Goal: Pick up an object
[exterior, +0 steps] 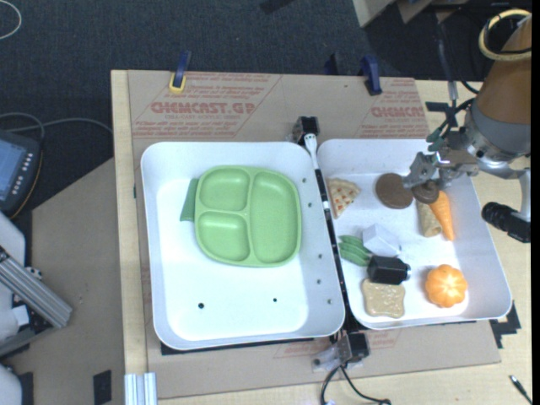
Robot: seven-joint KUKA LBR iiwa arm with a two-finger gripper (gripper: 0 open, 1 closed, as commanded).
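The gripper (426, 180) hangs low over the right bin (489, 260), up at about one o'clock in that bin, and whether it is spread or pinched I cannot tell; too much metal crowds that spot. Nothing can be seen between its tips, so I call nothing held.

Candidates sit close. The brown round disc (391, 191) lies just at the gripper's nine o'clock, and the carrot (440, 213) lies at its five o'clock, slanting down toward the orange fruit (445, 285). A waffle-patterned wedge (342, 196) rests further toward nine o'clock by the bin's wall.

The risk, as I judge it: the gripper sits between disc and carrot, so a descent could straddle neither and close on air, or nudge the carrot so that it rolls away. The disc looks flat, and fingers may slide over it. Lower down, the black block (388, 270), green pod (356, 250) and toast slice (384, 299) crowd together, so a grab there could catch two.

In the left bin (169, 294) sits a green divided plate (249, 215).

Writing: the board (135, 99) under the bins reads "CHEMCAST G P" in red at twelve o'clock, repeated partly at the right; the smaller lines are unreadable.
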